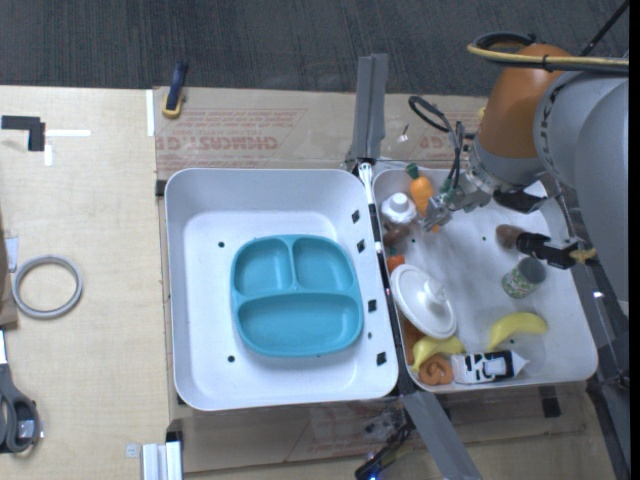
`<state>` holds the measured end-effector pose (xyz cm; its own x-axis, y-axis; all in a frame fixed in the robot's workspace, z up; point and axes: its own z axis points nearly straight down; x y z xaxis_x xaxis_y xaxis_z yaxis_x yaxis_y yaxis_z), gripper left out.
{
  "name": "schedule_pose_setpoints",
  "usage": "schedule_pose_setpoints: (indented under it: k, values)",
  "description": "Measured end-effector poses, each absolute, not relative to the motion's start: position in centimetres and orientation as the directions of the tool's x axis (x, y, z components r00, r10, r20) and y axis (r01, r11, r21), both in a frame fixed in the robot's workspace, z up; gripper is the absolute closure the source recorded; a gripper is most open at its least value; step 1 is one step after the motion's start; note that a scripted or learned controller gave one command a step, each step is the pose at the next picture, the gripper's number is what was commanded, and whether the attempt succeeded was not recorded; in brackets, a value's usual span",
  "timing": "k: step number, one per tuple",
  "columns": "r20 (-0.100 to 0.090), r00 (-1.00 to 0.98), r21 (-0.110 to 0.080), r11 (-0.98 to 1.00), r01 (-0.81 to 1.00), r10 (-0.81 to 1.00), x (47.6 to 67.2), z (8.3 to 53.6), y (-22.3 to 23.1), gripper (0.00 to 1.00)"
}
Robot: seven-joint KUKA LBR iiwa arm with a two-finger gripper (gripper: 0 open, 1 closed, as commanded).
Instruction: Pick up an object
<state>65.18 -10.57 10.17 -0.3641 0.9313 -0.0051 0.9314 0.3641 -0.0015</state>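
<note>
Two white bins side by side on a pale wooden bench (90, 208). In the left bin (190, 298), just a blue plate (297, 296) with three parts, lying flat in the middle. In the right bin (475, 268), lots of small stuff to pick from. Big grey arm (590, 118) with an orange band, reaching in from the right, down to the gripper (443, 206), low at the top left corner of the right bin. Jaws too small and blurry here (cannot tell if wide, narrow or holding something). Just beside the gripper, an orange thing (422, 190), maybe a toy carrot. Next to that, a little brown bottle (399, 211) with a white cap, close to the wall between the bins. Lower down, a round white dish (423, 301) with a bump in its middle. Near the bottom left corner, a yellow lump (428, 349) and an orange lump (435, 371), touching each other. Right beside them, a white box (487, 366) with black marks. Just above the box, a yellow banana (517, 325). Nearer the right wall, a small greenish cup (521, 280). Out on the bench, well apart from the bins: a grey ring of tape (45, 286) at the left, scissors (15, 420) at the bottom left edge, and a blue and yellow tool (177, 90) up at the top.
</note>
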Motion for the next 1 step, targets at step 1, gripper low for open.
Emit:
schedule_pose_setpoints:
  k: [1]
  values:
    - [-0.002,-0.426,0.001,0.426,0.905,0.905,65.92,19.25,-5.87,1.00]
